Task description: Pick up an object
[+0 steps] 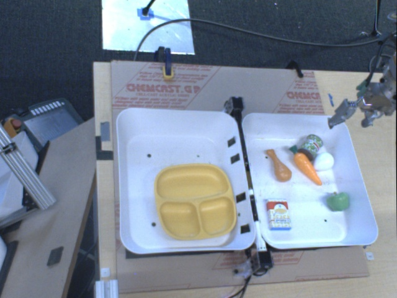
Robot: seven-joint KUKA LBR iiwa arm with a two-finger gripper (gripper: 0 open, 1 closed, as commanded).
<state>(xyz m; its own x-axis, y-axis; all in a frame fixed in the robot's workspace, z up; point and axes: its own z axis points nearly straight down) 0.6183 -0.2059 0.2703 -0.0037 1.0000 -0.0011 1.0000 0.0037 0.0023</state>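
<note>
Left bin (133, 135): holds a yellow divided plate (195, 200), near-centre; no loose items beside it.
Right bin (356, 185): carries the candidates – drumstick toy (278, 165), small box (280, 215) at the near side, carrot (307, 167) touching a can (311, 145) and a white egg (324, 161), green pepper toy (338, 201) toward the right wall.
Claw (350, 114): up at the far right corner of the right bin, above the rim, nothing between its fingers; fingers look apart.
Step in hand: approach, pick not yet made.
How to do it well: prob. go for a lone item – drumstick toy or green pepper toy – since carrot, can and egg sit bunched; come straight down, centre the fingers across the narrow side, close only once low.
Risk: the small box lies flat, likely hard to grip.
Surface: bins smooth white, shallow, on a cardboard sheet (205, 82) over a pale wood worktop (102, 85).
Room: dark carpet (49, 36) far side, cables across it, metal plate (146, 17) at far left.
</note>
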